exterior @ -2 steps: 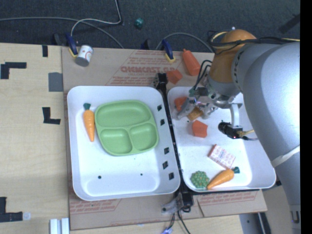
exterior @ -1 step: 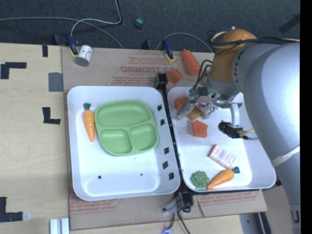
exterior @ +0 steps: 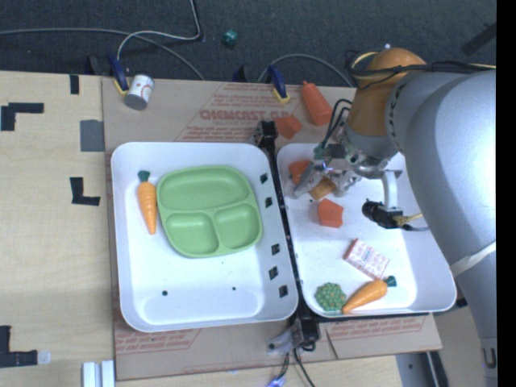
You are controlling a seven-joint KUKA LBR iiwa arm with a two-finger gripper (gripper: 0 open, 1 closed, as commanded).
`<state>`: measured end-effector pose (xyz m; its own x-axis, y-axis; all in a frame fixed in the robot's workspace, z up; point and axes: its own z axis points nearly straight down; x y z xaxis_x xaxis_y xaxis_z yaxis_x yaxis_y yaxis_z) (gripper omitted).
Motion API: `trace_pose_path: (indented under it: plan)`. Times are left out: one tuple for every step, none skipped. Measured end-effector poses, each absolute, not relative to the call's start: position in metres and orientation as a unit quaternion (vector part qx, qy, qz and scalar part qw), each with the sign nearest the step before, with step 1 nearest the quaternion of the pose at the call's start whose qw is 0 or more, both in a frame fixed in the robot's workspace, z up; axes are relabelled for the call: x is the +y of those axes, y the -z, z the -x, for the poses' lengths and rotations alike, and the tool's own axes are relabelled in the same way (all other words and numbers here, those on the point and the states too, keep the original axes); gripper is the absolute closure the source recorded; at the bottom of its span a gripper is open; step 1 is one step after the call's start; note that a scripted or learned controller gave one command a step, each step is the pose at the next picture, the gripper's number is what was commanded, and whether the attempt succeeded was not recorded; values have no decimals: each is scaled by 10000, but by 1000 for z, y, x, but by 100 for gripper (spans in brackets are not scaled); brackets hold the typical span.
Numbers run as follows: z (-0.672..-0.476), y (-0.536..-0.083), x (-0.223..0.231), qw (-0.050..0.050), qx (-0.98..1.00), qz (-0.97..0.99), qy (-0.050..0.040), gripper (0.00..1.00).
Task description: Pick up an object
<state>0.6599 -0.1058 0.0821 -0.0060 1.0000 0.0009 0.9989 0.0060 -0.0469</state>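
Gripper [exterior: 322, 180] low in the right bin [exterior: 419, 285], at its 11 o'clock corner. Fingers closed around a small brown block [exterior: 322, 189]. Orange cube [exterior: 330, 213] just beside, at 5 o'clock.

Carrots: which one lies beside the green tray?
The carrot in the left bin, along the green tray's left edge. The other carrot lies in the right bin, beside broccoli.

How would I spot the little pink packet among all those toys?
Start at the right white bin, the one the grey arm reaches over. Look toward its near end, just above the toy carrot and green broccoli. The pink packet is flat, rectangular and pale; its neighbours are orange or green.
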Motion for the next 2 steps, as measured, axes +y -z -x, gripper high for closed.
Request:
trace_pose_path:
  plan:
    - [-660,-82,-104,156,-7086,7052,-172,0]
    - [-660,-82,-108,175,-7093,7045,-157,0]
